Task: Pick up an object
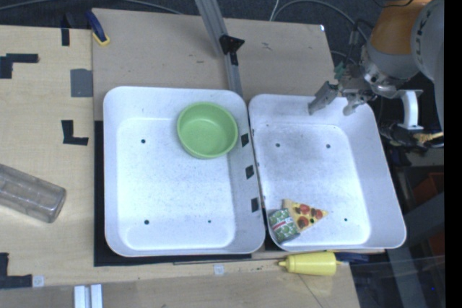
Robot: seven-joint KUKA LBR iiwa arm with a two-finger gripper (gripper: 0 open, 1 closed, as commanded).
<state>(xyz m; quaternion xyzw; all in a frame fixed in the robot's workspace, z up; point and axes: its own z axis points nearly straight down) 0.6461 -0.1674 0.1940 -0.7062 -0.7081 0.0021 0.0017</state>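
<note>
A green bowl (207, 130) sits in the left bin (130, 177), near its far right corner. In the right bin (361, 177), a toy pizza slice (307, 213) lies by the near left corner, with a small green patterned packet (283, 224) touching its left side. My gripper (335, 99) hangs over the far right rim of the right bin, fingers spread open and nothing between them. It is well away from the pizza slice and the bowl.
A yellow bottle (312, 264) lies on the bench just in front of the right bin. A clear plastic cylinder (27, 192) lies at the far left. A grey pole (209, 7) slants down to the gap between the bins.
</note>
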